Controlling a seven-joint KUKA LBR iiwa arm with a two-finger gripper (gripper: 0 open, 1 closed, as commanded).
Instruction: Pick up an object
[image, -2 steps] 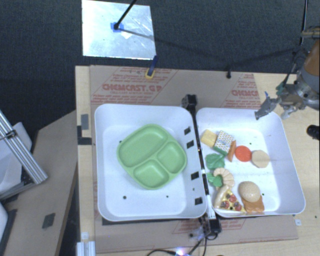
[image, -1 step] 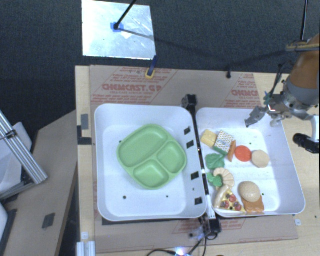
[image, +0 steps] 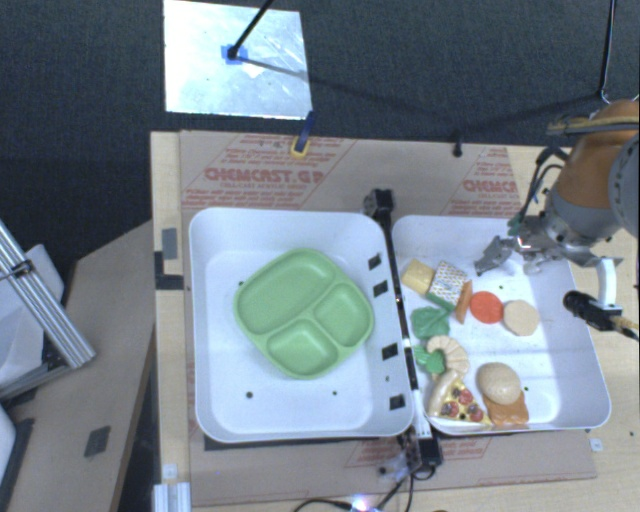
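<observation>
My gripper (image: 512, 258) hovers over the back of the right bin (image: 575, 370), its fingers spread open with nothing between them. Toy food lies in that bin just in front and to the left of it: a yellow cheese wedge (image: 417, 274), a speckled cracker (image: 450, 283), a red tomato slice (image: 487, 307) and a beige round cookie (image: 520, 318). Nearer the front are a green leaf (image: 430, 322), a shrimp-like piece (image: 446, 353), a pizza slice (image: 455, 399) and a tan bun (image: 499, 382).
A green divided plate (image: 304, 311) lies in the left bin (image: 215, 390). A black ridge (image: 398, 310) separates the two bins. A black part (image: 596, 310) of the arm juts over the right bin's right side.
</observation>
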